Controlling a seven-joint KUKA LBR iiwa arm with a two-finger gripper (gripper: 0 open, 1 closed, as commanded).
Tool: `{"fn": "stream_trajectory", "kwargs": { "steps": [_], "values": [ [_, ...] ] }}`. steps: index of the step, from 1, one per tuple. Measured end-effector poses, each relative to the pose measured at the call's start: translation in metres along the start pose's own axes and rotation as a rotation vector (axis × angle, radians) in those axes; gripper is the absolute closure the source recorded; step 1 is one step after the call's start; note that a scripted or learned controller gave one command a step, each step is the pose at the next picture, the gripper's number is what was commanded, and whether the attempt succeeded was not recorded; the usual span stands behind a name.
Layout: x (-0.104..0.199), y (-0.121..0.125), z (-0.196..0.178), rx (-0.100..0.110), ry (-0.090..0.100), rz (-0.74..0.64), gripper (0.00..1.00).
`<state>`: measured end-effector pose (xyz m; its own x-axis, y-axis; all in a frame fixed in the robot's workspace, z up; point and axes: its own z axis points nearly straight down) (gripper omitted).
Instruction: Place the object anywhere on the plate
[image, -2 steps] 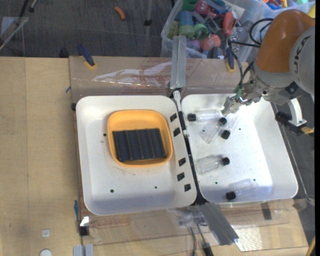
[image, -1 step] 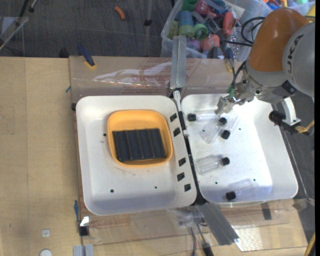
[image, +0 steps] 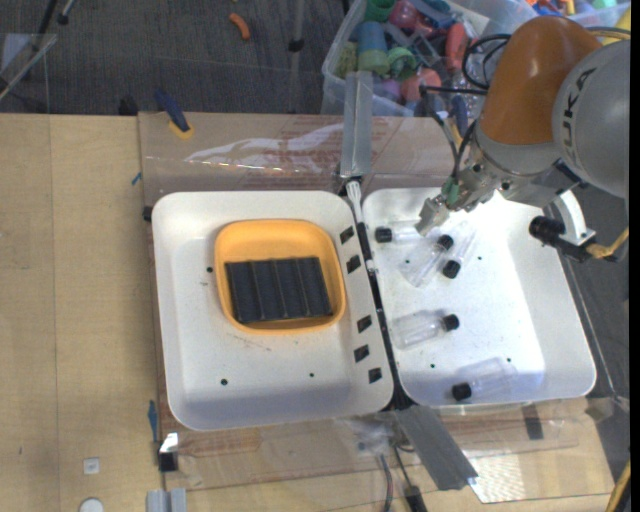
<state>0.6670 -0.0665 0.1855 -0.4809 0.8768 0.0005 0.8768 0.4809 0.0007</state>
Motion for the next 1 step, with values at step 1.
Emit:
{"fn": "stream_trajectory", "kwargs": {
  "steps": [1],
  "values": [
    [-0.0001, 0.0000, 0.0000, 0.000, 0.000, 0.000, 0.00]
  ]
}}
